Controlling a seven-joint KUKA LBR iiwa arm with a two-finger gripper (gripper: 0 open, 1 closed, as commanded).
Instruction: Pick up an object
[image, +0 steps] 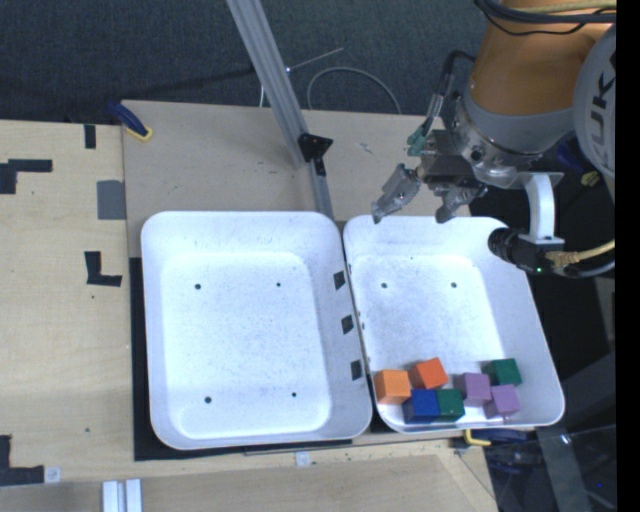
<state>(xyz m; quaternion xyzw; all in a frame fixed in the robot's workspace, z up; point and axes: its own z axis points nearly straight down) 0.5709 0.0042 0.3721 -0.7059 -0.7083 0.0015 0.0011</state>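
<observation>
End effector (415, 208), fingers apart and bare, hangs over the right bin's (520, 290) far rim, well apart from the blocks (447, 388).

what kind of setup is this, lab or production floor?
Most likely a robotics lab grasping rig: two white bins side by side on a wooden bench, small coloured blocks as test objects, and the arm's open claw above the right bin's far rim.

We see a pale tan wooden bench top (215, 165) w/ black tape marks at left and a grey tape patch (110, 198). A slanted grey metal pole (272, 75) crosses the top; a thin looped wire (352, 85) lies nr it. Beyond the bench, dark blue-grey carpet floor (120, 45). Light is even, soft.
</observation>
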